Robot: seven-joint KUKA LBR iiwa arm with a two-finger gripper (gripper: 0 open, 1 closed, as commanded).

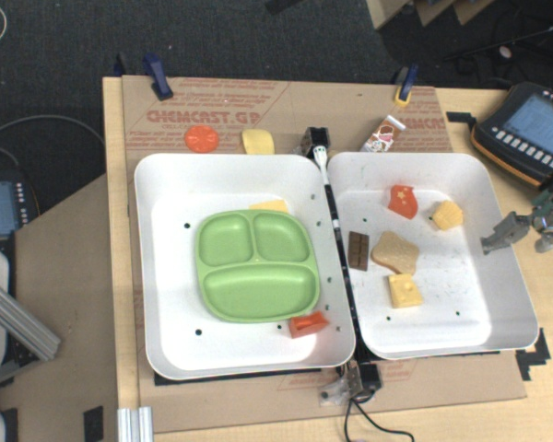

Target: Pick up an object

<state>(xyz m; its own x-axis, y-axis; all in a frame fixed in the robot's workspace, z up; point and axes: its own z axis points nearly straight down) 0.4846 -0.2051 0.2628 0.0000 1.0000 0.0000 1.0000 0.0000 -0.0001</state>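
The right bin [461, 325] holds a red piece [403, 201], a yellow chunk [447, 215], a tan bread-like slice [395, 252], a dark brown bar [358, 250] and a yellow cheese-like block [405, 291]. The left bin [161, 247] carries a green divided plate [256, 265], a yellow piece [269, 206] peeking out behind it, and an orange-red piece [308, 323] at its front. My gripper [509, 231] comes in at the right bin's right rim, to the right of the yellow chunk and apart from every object. Nothing shows in its grasp.
On the cardboard behind the bins lie an orange disc [201, 138], a yellow item [257, 142], a black part [315, 140] and a small wrapper [383, 134]. Blue clamps [157, 75] grip the far edge. A control pendant [525, 132] rests at far right.
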